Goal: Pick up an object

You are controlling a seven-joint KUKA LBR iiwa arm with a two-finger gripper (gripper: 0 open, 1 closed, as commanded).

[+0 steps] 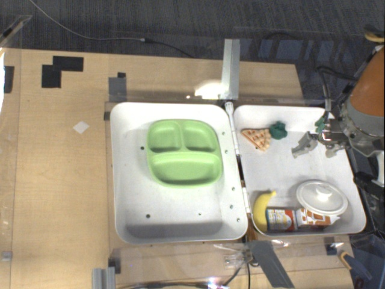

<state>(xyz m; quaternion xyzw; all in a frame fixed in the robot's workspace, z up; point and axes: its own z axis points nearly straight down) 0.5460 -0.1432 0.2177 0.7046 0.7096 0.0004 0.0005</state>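
Arm reaches in low from the right, gripper (pixel 317 145) fingers spread and holding nothing, over the right bin (pixel 283 179) floor, right of the pizza slice (pixel 256 139).

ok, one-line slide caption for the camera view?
Pincer open above right bin holding pizza, banana, can, bowl; green tray in left bin.

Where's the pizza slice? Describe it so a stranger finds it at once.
Go to the right bin. Look along its far edge, at the left end: the pizza slice lies flat beside a small green toy. It is the one tan triangle with a waffle-like pattern; the other things there are round or green.
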